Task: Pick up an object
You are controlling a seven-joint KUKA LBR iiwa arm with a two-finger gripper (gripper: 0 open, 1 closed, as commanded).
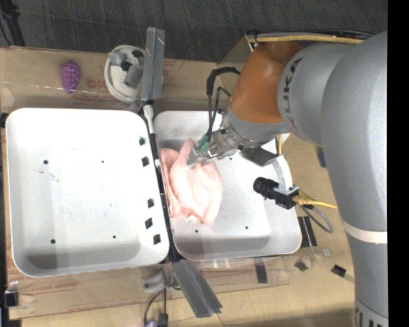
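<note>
A crumpled pink cloth (192, 186) lies in the right bin (252, 234), against its left wall. My gripper (206, 148) sits at the cloth's upper right edge, low over the bin, with the grey arm and orange band reaching in from the right. Its tips touch or press into the cloth's top fold, which rises slightly toward them. The wrist hides how the fingers stand.
The left bin (75, 189) is beside the right one, split by a grey divider (153, 182). A purple grape-like toy (70, 75) and a white coiled object (125, 72) rest on the bench behind the bins.
</note>
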